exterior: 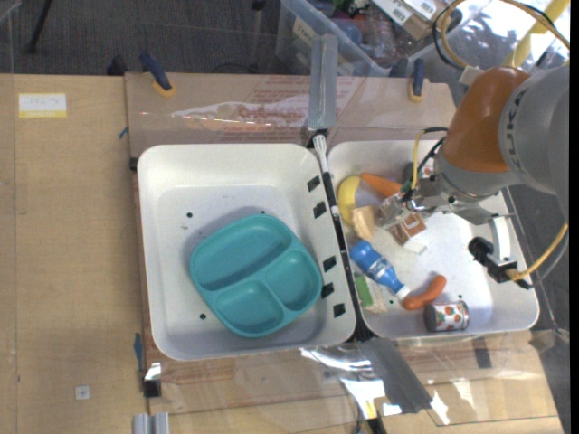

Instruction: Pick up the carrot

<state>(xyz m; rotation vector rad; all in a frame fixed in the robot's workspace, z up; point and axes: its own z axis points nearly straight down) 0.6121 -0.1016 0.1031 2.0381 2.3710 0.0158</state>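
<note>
The carrot (379, 185) is a short orange piece lying in the right bin (507, 306), near its back left, beside a yellow fruit (348, 193). My gripper (396, 210) hangs low over the bin just to the right of and in front of the carrot, very near it. I cannot tell whether it touches the carrot. The grey arm with its orange band (479, 125) comes in from the right above it.
Around the gripper lie a small brown box (410, 230), a tan block (364, 222), a blue bottle (375, 267), an orange-red sausage (424, 293) and a small can (448, 315). A teal divided plate (255, 276) sits in the left bin (172, 179).
</note>
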